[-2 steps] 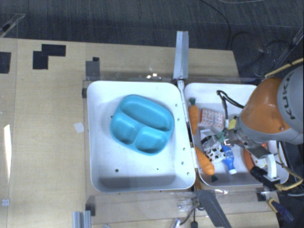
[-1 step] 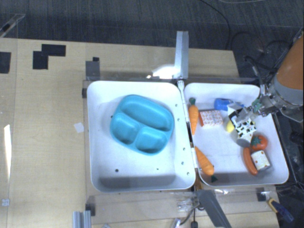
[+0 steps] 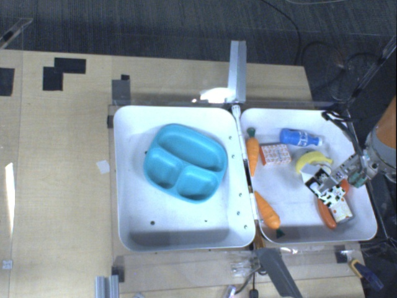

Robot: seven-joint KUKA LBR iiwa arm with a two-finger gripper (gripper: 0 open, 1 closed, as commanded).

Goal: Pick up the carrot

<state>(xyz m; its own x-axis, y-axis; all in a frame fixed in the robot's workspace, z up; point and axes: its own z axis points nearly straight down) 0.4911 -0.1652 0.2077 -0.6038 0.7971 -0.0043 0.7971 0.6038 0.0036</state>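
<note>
Two orange carrots lie in the right bin (image 3: 366, 228). One carrot (image 3: 252, 155) rests along the bin's left wall, its green top pointing away. The other carrot (image 3: 267, 210) lies at the front left corner, slanting toward the front edge. My gripper (image 3: 321, 184) reaches in from the right and sits low over the bin's right side. It is just below a yellow banana (image 3: 312, 161) and beside a white and black carton (image 3: 337, 202). Both carrots lie well to its left, apart from it.
The right bin also holds a blue bottle (image 3: 299, 138), a pink box (image 3: 275, 154) and a red sausage (image 3: 326, 216) under the carton. A blue divided plate (image 3: 185, 161) lies in the left bin (image 3: 130, 228). A metal post (image 3: 238, 73) stands behind the bins.
</note>
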